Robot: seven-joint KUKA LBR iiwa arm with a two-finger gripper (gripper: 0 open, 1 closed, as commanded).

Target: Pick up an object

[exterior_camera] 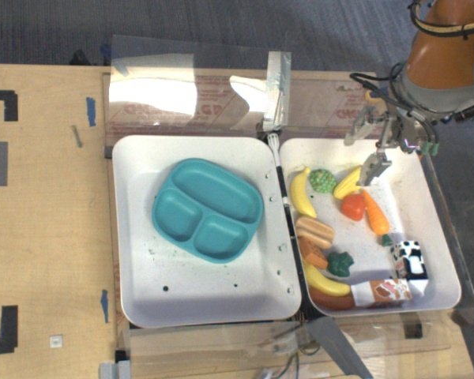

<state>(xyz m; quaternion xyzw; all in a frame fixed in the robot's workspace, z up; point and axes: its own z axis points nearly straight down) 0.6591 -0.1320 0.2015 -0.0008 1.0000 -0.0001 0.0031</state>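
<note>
White plastic fills most of my feed: two bins side by side on the bench. Nearest me in the right bin (438, 235) lies a long banana (326, 282) along the front wall, with a carton (385, 290) beside it and a small black-and-white cow (411, 258) just above that. A dark green broccoli (340, 262) sits touching the long banana, and a hot dog (314, 230) lies just behind it. Further back I see an orange carrot (376, 213) lying at a slant with a red tomato (353, 206) touching its left side. Against the bin's left wall a second banana (302, 193) runs lengthwise, and a light green lettuce piece (323, 181) sits beside its far end. A small yellow piece (347, 183) lies next to the lettuce. The gripper (374, 166) hangs right over that yellow piece's far end, near the bin's far wall; I cannot tell from here how its fingers stand, and I see nothing held. The left bin (134, 235) carries a teal divided plate (209, 209). Beyond, the arm (446, 42) rises at the far right.
</note>
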